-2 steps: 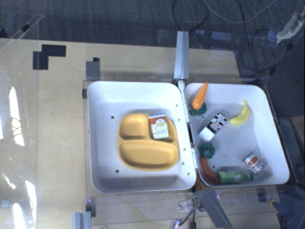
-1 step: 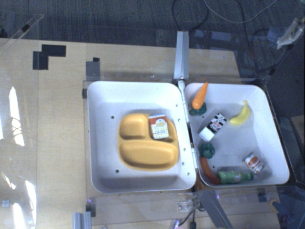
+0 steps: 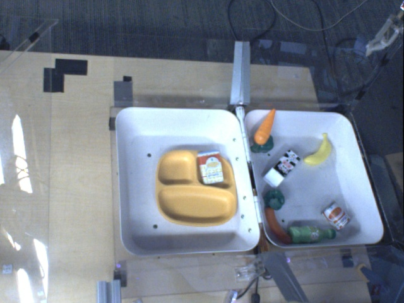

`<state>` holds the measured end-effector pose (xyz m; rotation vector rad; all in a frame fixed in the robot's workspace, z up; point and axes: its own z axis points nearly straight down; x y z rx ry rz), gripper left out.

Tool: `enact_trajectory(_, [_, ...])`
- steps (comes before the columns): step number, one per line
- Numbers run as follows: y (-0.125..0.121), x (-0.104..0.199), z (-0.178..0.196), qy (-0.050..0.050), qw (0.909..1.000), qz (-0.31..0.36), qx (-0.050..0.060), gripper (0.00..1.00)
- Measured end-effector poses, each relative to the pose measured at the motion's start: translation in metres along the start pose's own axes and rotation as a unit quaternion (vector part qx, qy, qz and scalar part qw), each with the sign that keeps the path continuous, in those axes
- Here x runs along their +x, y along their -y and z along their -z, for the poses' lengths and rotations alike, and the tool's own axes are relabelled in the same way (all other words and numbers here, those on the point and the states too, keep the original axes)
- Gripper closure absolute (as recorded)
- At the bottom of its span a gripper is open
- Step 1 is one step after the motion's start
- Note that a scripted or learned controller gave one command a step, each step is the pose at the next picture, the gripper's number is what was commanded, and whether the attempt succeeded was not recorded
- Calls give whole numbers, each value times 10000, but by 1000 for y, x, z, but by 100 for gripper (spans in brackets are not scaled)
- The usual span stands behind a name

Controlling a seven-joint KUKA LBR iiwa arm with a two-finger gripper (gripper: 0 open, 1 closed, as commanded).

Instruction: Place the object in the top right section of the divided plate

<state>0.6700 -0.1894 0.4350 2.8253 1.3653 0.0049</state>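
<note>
A pale wooden bench (image 3: 63,188) carried two shallow white plastic bins side by side. In the left bin (image 3: 136,169) sat a yellow divided plate (image 3: 189,204) with three sections: one long section along the near side and two smaller ones behind it. A small flat carton with a red top and a white printed face (image 3: 211,168) lay in the plate's top right section, resting within that compartment's walls and tilted slightly. Judging from that position, the task's placement looked done, since the carton sat where the task asked.

The right bin (image 3: 363,188) held the remaining toys, scattered loosely as a supply to pick from: an orange carrot with a green top (image 3: 265,126), a yellow banana (image 3: 318,151), a black-and-white patterned milk carton (image 3: 282,167), a small red-and-white tin can (image 3: 336,214), a green bottle lying on its side (image 3: 312,233), and a red chilli pepper with a green stalk (image 3: 275,219).

The pincer's state could not be told here.
</note>
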Motion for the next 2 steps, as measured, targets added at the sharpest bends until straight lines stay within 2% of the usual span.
enact_trajectory(1, [1, -4, -1, 5, 9971, -755, 10, 0])
enact_trajectory(2, [-1, -10, -1, 7, 9977, -683, 12, 0])
